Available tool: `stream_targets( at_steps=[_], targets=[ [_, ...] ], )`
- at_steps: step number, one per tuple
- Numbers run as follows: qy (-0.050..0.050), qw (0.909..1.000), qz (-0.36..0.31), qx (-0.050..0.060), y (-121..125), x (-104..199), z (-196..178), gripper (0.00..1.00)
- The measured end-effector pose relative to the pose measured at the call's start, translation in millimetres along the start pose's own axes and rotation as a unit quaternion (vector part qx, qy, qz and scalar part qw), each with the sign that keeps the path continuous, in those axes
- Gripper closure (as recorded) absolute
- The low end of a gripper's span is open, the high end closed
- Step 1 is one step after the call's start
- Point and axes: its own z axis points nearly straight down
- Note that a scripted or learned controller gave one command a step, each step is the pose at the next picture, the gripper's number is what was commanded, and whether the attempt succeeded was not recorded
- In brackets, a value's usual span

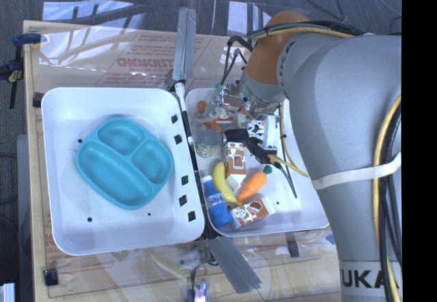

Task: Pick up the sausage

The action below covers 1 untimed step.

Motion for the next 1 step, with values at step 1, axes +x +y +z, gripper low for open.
stream_targets(
  at_steps=[1],
  targets=[
    [0.0, 0.9969, -0.079, 0.0, -12.3, 65.8, -100.0, 0.0]
  ],
)
